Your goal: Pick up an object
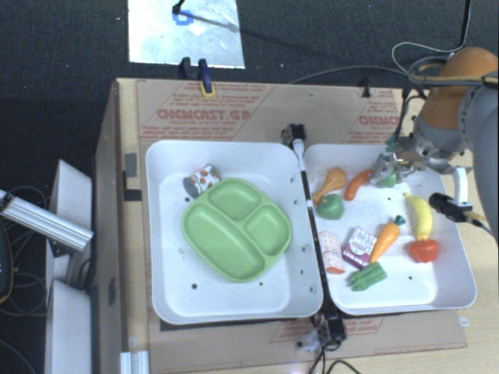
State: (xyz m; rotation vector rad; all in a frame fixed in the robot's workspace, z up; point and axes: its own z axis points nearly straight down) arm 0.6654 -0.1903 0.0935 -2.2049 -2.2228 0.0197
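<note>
Dark carpet [327,22] is covering the floor around the counter [234,107], which is lying under a sheet of brown board printed with red letters. Well to the left of the claw [386,170] and farther back, a pale shiny sheet [187,22] is lying on the carpet, catching the light. Thin cables [421,53] are trailing over the carpet just behind the claw. Far to the claw's left, a white frame [66,287] with a silvery rail [47,220] is standing beside the counter.
</note>
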